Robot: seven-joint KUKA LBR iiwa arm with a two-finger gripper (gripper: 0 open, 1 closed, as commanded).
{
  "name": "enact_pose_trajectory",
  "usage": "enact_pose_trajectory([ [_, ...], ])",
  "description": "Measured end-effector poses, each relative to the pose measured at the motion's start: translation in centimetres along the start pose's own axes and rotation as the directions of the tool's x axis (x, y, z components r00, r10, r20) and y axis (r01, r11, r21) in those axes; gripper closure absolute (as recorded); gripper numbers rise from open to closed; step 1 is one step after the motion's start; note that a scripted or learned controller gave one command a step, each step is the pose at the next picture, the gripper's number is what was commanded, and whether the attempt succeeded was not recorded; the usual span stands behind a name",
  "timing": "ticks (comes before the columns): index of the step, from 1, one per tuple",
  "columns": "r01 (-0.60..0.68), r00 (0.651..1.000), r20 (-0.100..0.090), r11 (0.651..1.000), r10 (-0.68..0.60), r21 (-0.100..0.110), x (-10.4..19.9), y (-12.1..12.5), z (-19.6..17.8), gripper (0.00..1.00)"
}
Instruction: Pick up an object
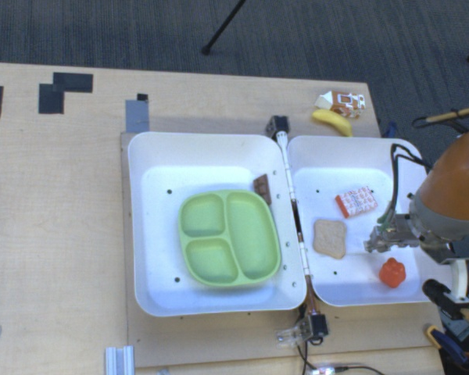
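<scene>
Beside hand (pixel 377 239), bread (pixel 330 237), tomato (pixel 392 273)

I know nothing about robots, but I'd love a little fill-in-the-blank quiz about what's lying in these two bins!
1. The divided plate in the left bin is coloured ____.
2. The slice of bread lies in the ____ bin.
3. Outside the bins, on the bench beyond the right bin, lies a yellow ____.
4. The pincer hangs over the ____ bin.

Missing words: green; right; banana; right

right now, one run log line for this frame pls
task: pick up an object | gripper: over right bin, between bread slice and red fruit | holding: nothing seen | left bin: green tray
</scene>
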State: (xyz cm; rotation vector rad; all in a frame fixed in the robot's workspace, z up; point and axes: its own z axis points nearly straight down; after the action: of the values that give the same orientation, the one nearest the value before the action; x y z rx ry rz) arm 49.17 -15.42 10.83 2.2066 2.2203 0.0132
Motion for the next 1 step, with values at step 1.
enact_pose_trajectory([
  [1, 0.0, 1.0, 0.0, 1.0, 0.0, 0.0, 0.0, 0.0, 0.01, 0.0],
])
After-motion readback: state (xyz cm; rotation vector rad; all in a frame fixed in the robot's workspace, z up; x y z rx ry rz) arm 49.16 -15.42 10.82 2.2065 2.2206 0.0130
